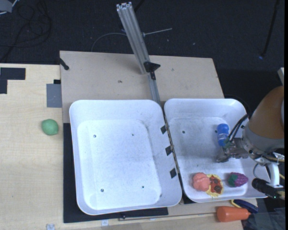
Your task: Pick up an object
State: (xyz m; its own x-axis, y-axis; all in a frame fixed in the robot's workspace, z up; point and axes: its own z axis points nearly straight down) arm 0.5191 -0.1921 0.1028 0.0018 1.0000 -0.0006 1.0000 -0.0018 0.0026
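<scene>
**A:** Where is the gripper (pixel 224 156)?

**B:** Low in the right bin (pixel 201 110), toward its right side, hanging from the grey arm (pixel 266 128) with the orange band that comes in from the right. Whether it is apart or together, I cannot tell; it is a dark, small shape from this height.

**A:** Anything between it?

**B:** Nothing I can make out. A blue object (pixel 222 132) stands just above it, very near, perhaps touching the wrist; I cannot tell which.

**A:** And the other things in that bin?

**B:** Along the near wall: a purple object (pixel 238 179) just below the gripper and apart from it, then a yellow and red piece (pixel 215 185), and touching that on its left an orange-pink lump (pixel 200 181).

**A:** Further out?

**B:** The left bin (pixel 81 114) sits beside the right one, their edges meeting. An orange object (pixel 233 213) lies on the bench in front of the right bin. Well to the left, on the pale wood surface, rests a green ball (pixel 50 127). A metal rail (pixel 136 37) slants up behind the bins.
</scene>
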